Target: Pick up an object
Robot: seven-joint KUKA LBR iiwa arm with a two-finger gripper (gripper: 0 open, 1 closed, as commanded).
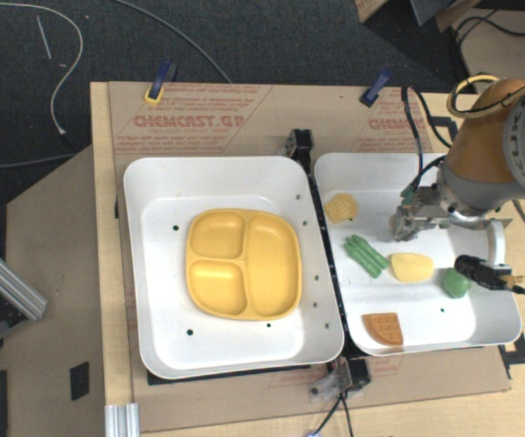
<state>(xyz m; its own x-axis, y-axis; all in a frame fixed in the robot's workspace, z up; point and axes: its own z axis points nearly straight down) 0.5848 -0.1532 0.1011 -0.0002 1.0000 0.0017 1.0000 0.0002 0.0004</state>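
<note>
The right bin (480, 330) holds several toy foods. A pale yellow chunk (340, 208) lies at its far left. A green pod (366, 255) sits beside a yellow potato-like piece (411, 267). A small green item (454, 284) rests further right, and a brown waffle piece (383, 328) lies near the front wall. My gripper (411, 222) hangs low over the bin's middle, just above and behind the yellow potato-like piece, apart from it. The grey wrist hides its tips.
The left bin (153, 244) carries a yellow divided plate (244, 263). A black clamp (299, 142) sits between the bins at the back. Cables trail off the arm at the right. Blue clips (160, 82) pin the cardboard base.
</note>
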